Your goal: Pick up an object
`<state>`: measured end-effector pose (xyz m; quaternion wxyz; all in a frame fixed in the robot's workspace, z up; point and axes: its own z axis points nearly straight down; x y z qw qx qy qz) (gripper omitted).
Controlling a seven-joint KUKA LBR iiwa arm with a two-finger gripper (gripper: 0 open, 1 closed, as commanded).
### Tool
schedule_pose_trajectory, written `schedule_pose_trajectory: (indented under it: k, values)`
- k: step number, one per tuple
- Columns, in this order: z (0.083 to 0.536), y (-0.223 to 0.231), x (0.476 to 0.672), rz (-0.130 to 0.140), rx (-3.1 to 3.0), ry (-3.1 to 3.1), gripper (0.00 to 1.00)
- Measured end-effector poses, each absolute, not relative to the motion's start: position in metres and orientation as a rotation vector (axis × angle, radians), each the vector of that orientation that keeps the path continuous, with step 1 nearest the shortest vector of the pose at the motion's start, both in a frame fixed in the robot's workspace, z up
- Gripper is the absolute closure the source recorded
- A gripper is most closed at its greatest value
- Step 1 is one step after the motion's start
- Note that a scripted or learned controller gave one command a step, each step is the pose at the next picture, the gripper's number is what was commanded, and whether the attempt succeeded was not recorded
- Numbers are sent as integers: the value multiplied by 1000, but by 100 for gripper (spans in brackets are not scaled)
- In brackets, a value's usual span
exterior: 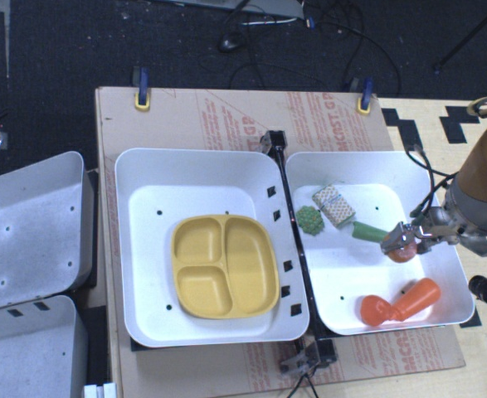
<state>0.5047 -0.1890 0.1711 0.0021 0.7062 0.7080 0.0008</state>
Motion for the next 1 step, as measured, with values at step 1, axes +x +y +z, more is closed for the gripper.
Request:
schedule_pose_trajectory:
  k: [1]
  values:
    - [232,-185,510,2,2214,2223,100]
